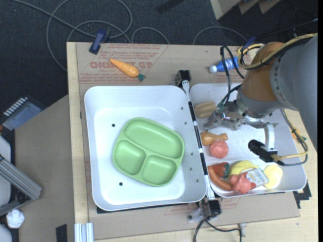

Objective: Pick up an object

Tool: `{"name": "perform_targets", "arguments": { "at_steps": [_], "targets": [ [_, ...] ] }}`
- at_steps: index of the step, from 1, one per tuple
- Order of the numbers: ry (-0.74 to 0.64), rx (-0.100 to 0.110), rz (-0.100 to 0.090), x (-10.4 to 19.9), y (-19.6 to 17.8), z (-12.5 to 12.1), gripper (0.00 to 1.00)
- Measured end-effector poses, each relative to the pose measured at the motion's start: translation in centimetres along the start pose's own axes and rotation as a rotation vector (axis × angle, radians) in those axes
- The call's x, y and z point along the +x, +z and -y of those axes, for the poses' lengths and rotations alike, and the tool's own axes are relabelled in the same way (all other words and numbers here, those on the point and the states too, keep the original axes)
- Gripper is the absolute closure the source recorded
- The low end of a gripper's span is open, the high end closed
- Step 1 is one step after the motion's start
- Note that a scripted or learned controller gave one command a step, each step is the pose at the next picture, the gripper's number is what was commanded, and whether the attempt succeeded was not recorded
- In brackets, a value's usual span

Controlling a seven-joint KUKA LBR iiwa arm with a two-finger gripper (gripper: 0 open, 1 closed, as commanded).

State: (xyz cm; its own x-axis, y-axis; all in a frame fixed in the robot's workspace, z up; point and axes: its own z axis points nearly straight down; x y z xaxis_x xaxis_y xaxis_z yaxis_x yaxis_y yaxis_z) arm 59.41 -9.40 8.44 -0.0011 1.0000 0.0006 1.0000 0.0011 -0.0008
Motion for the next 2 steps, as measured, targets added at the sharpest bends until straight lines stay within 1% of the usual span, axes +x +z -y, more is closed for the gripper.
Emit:
{"name": "perform_targets", "arguments": {
  "at_steps": [1, 2],
  "targets": [
    [0.002, 0.001, 0.0, -0.59, 0.02, 3.98, 0.0],
    [0.003, -0.001, 0.001, -0.57, -0.97, 3.93, 1.0]
  ]
}}
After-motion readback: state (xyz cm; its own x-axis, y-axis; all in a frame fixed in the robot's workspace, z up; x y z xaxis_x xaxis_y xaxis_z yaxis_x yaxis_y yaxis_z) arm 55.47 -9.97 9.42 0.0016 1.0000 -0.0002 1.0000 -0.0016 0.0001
